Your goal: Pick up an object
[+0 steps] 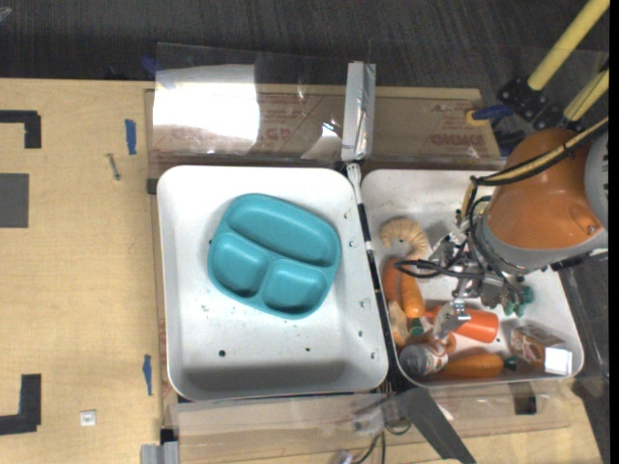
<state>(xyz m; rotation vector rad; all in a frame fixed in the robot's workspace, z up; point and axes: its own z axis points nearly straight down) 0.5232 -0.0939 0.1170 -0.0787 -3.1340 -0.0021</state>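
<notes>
Worktop (pixel 68 288): a light brown board that carries both bins; black marks lie near its left edge.
Left bin (pixel 184 346): white and shallow, with a few small dark spots on its floor.
Teal tray (pixel 274 253): a plate with three compartments, lying in the upper middle of the left bin, a little turned.
Right bin (pixel 571 327): white, just beside the left bin; the things to pick up lie crowded in its left and lower part.
Arm (pixel 542 201): grey with an orange band, reaching in from the right and standing over the upper right part of the right bin.
Hand (pixel 462 293): low over the middle of the right bin, among thin cables and metal parts. It is just above the pile of things, next to the orange bottle. I cannot tell if it is open or closed, and I see nothing clearly gripped by it.
Carrot (pixel 474 364): long and orange, lying along the lower wall of the right bin.
Orange bottle (pixel 472 325): lying on its side under the hand, between the carrot and the wrist.
Orange pieces (pixel 406 293): two long shapes, near the left wall of the right bin.
Beige shell-like toy (pixel 404 232): at the upper left of the right bin, apart from the hand.
Dark round thing (pixel 416 359): at the lower left, touching the carrot.
Brown packet (pixel 534 348): at the lower right corner, with a white end.
</notes>
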